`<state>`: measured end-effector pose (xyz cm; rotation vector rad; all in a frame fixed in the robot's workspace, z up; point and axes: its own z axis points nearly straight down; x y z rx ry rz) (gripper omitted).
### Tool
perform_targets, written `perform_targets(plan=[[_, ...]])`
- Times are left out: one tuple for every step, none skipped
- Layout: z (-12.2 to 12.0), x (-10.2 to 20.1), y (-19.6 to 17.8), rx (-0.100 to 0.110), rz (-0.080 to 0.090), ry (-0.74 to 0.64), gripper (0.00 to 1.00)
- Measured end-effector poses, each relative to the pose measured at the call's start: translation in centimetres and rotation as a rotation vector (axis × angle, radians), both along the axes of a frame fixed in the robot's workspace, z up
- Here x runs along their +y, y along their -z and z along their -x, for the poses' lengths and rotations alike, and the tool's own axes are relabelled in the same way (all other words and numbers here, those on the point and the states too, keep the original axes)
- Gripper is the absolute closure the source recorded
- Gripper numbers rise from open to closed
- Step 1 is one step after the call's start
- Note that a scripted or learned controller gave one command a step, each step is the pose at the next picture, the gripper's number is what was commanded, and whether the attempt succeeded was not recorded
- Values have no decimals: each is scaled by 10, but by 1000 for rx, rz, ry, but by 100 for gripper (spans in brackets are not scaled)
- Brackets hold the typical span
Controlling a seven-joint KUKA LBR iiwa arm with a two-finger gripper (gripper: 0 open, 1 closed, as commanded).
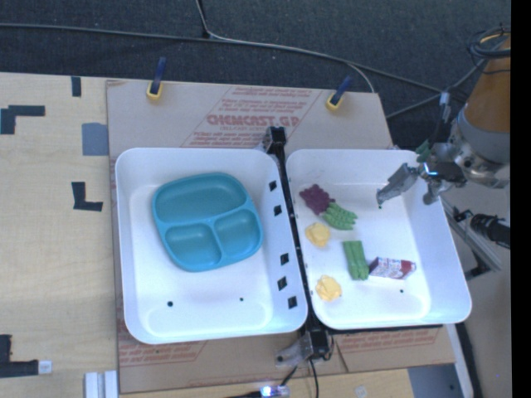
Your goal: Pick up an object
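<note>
from above, my pincer (412, 185) hangs over the right bin (440, 247) near its far right wall, fingers spread wide, gripping nothing. six small toys lie below: one purple grape bunch (315, 196), one knobbly green piece (339, 216), two lumpy yellow bits (318, 235) (328, 288), one flat green bar (355, 259), one glossy red-white packet (391, 267). the left bin (137, 247) holds one smooth blue three-section plate (207, 220).

Grey arm (485, 135) showing an orange band above the wrist, black cable looping on top, grey metal gripper (412, 185) with two slim fingers.
</note>
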<state>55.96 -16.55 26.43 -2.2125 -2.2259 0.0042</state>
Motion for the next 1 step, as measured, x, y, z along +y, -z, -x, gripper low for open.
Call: perform_targets(plan=[[0,0,0,-2,0,5,0]])
